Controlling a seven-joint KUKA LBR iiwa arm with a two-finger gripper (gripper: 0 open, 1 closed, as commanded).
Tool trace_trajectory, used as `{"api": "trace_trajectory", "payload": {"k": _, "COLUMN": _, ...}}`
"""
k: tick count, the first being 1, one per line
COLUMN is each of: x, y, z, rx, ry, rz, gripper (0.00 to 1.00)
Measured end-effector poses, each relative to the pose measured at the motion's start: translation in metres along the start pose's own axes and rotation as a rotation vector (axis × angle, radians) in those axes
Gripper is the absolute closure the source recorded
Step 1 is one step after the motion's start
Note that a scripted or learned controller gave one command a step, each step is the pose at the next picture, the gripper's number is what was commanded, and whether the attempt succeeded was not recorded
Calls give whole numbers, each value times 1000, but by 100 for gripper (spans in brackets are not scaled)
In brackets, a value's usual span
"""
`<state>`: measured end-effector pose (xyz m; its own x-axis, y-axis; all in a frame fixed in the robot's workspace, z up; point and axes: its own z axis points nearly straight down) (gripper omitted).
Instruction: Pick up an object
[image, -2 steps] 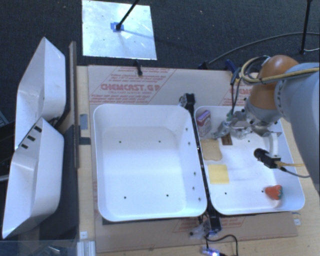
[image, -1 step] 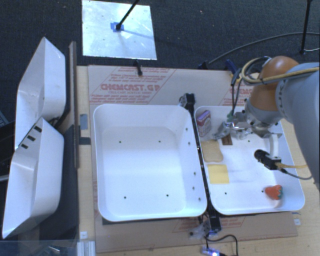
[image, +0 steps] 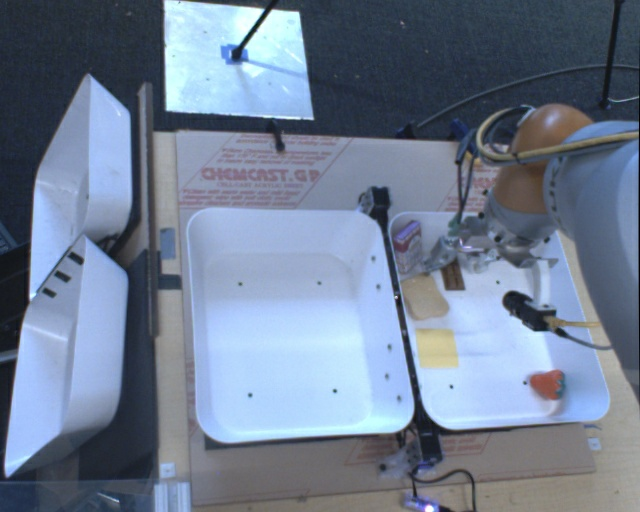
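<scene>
Two spare white bins (image: 75, 290) lean off bench at far left. Left bin (image: 290, 330) sits on printed cardboard sheet (image: 265, 165). Right bin (image: 495, 365), touching it, holds all loose items. Red-and-white small carton (image: 406, 240) upright near far-left corner. Tan slab (image: 424, 297) flat just in front of carton. Yellow square pad (image: 437, 348) flat, nearer still, apart from slab. Gripper (image: 447, 253) low between carton and brown bar (image: 454, 276); open or closed, cannot tell; nothing seen held. Red-orange object (image: 547, 384) in near-right corner, well apart. Grey arm (image: 590, 190) enters from right.
</scene>
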<state>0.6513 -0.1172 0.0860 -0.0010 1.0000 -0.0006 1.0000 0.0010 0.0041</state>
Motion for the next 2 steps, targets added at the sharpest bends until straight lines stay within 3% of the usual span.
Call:
{"api": "trace_trajectory", "payload": {"k": 1, "x": 0, "y": 1, "z": -12, "rx": -3, "ry": 0, "rz": -1, "gripper": 100}}
{"api": "trace_trajectory", "payload": {"k": 2, "x": 0, "y": 1, "z": -11, "rx": -2, "ry": 0, "rz": -1, "gripper": 0}}
